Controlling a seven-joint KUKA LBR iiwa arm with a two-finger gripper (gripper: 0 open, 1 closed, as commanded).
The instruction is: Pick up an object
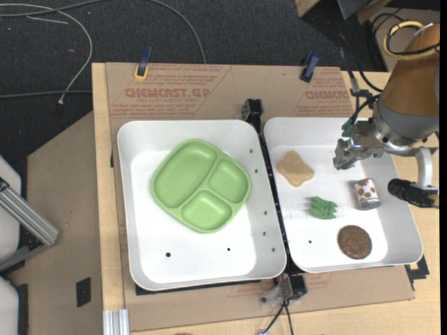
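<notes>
Right white bin (405, 246) holds four objs: tan bread-like piece (295, 168) at its upper left, green leafy toy (322, 207) nr its centre, brown round disc (355, 242) at its lower middle, small patterned can (365, 193) twd its right side. Gripper (343, 156) hangs over bin's upper part, betw bread piece & can, nothing seen in it; open or closed, can't tell. Left of that bin: 2nd white bin (133, 208) w/ green 3-compartment plate (201, 185).
</notes>
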